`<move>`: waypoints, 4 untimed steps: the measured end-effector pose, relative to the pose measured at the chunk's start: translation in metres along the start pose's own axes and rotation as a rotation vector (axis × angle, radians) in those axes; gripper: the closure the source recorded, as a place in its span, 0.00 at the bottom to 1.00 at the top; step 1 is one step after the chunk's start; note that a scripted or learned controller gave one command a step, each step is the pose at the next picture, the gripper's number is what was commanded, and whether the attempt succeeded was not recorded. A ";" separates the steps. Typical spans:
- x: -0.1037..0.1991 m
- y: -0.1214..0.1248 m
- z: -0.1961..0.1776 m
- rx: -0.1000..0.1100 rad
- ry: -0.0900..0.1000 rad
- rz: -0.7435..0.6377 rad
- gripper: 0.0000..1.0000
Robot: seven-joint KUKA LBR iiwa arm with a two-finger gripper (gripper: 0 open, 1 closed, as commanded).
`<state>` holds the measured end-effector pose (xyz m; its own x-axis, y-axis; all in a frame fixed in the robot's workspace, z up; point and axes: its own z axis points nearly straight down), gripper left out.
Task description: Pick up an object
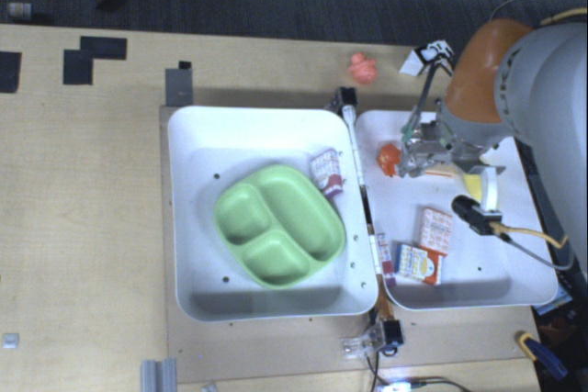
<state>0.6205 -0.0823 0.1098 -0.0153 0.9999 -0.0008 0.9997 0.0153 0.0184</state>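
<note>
Red-orange object (388,159) is seen lying in right bin (514,289), just beside gripper (415,159), jaw state cannot be told; nothing is judged lifted yet, so grasp and raise are left

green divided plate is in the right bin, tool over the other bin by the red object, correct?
Not quite. The camera view shows the green divided plate in the left bin; the tool is over the right bin, by the red object.
</note>
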 end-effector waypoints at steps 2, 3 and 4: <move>0.001 0.002 -0.011 -0.004 0.000 -0.005 1.00; 0.001 0.001 -0.011 -0.004 -0.001 -0.006 0.00; 0.001 0.003 -0.022 -0.008 -0.001 -0.010 1.00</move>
<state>0.6231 -0.0809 0.1319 -0.0252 0.9997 -0.0017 0.9993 0.0252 0.0269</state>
